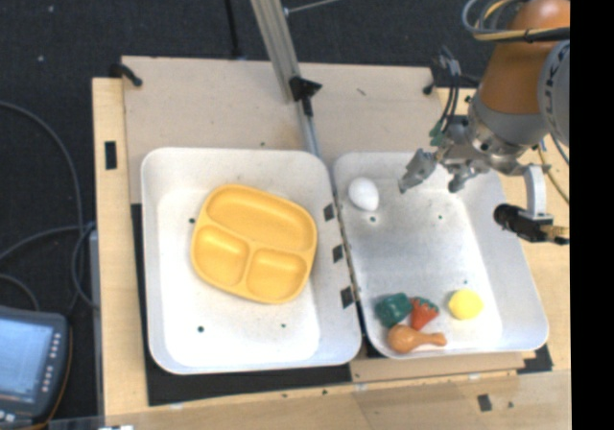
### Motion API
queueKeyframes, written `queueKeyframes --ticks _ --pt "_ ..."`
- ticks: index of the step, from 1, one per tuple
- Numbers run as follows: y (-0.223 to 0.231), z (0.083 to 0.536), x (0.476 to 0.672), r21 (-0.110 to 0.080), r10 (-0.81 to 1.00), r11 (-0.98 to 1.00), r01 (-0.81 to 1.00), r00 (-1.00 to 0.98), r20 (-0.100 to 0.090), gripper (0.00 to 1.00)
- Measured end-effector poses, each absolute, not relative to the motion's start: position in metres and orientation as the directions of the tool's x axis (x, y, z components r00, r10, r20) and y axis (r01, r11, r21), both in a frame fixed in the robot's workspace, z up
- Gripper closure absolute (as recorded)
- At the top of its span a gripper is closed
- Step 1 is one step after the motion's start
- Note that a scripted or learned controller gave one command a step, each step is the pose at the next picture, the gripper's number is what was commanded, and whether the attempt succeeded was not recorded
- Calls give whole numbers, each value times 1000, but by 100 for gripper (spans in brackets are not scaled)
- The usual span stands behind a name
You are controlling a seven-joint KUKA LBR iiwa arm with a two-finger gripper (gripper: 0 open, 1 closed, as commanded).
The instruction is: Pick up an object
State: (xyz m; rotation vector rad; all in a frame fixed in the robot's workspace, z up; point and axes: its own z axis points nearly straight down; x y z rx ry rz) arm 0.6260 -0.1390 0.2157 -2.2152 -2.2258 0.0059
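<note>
We see toys clustered at the right bin's (499, 318) near edge: orange gourd (415, 339), teal piece (391, 308), red piece (423, 311), yellow ball (465, 304). White egg (363, 194) sits far-left, alone, so likely the easier pick. Gripper (436, 175) hovers at the far end, fingers apart, nothing held.

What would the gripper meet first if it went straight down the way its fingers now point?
Probably the bare floor of the right bin. The gripper hangs open over its upper part; the white egg-like object lies off to the side. Depth is hard to judge from this slanted view.
</note>
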Motion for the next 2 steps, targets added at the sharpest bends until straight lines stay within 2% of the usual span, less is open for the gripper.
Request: queueKeyframes --ticks 2 --pt "-141 130 617 -4 1000 -2 1000 2 -2 0"
